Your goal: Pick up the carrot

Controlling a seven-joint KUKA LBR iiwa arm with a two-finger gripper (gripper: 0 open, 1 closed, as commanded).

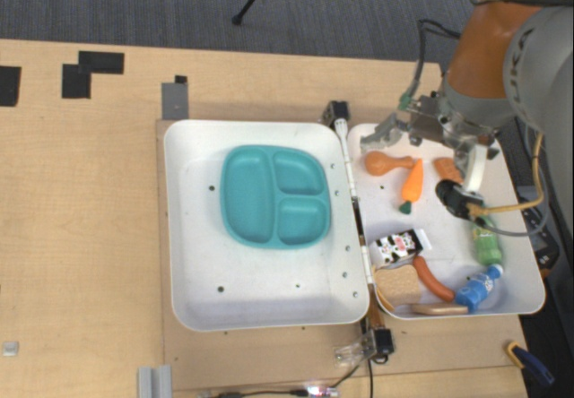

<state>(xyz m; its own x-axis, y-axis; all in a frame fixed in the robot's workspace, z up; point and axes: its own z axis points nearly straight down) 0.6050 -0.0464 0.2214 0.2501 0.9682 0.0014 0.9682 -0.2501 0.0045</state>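
Observation:
The carrot (412, 183), orange with a green tip, lies tilted in the upper middle of the right bin (529, 293). Nothing touches it. My gripper (395, 128) hangs over the bin's far edge, above and slightly left of the carrot and clear of it. The grey arm with its orange band (484, 38) reaches in from the upper right.
An orange drumstick-shaped toy (386, 162) lies just left of the carrot, and another orange piece (447, 168) to its right. Nearer the front are a printed card box (399, 246), a bread slice (400, 285), a sausage (430, 277), a green item (489, 249) and a blue bottle (479, 289). The left bin (193, 208) holds a teal divided plate (273, 196).

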